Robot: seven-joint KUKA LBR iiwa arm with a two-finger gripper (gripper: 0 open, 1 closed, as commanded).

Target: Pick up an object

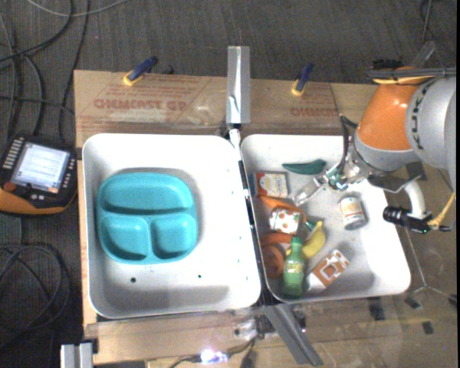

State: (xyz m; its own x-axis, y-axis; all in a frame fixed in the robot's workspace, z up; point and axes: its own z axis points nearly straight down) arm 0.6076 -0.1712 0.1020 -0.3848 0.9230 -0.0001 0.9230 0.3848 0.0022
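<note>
A bench seen from above carries two shallow white bins side by side. The left bin [92, 282] holds a turquoise divided tray [147, 217] lying flat toward its left half, with bare white floor around it. The right bin [391, 271] holds the clutter to choose from: along its left wall, from far to near, a small printed packet [273, 183], a red-and-white box [285, 220], a brown round object [273, 257] and a green bottle [294, 267] at the near edge. Just right of these lie a yellow banana [315, 240] and an orange-and-white carton [330, 267]; a dark green flat piece [304, 166] lies near the far edge, and a small tin can [353, 211] rests on its side toward the middle right. The gripper [331, 181] sits low over the far middle of this bin, between the green piece and the can, its thin metal fingers [310, 191] spread slightly apart with nothing between them. The step looks like the approach before a grasp; no object is lifted yet. The next move probably calls for settling over one item, likely the can or the packet nearby, then closing squarely. The grey arm [437, 129], with its orange band [387, 121], reaches in over the bin's far right corner, wrist angled down and leftward.
</note>
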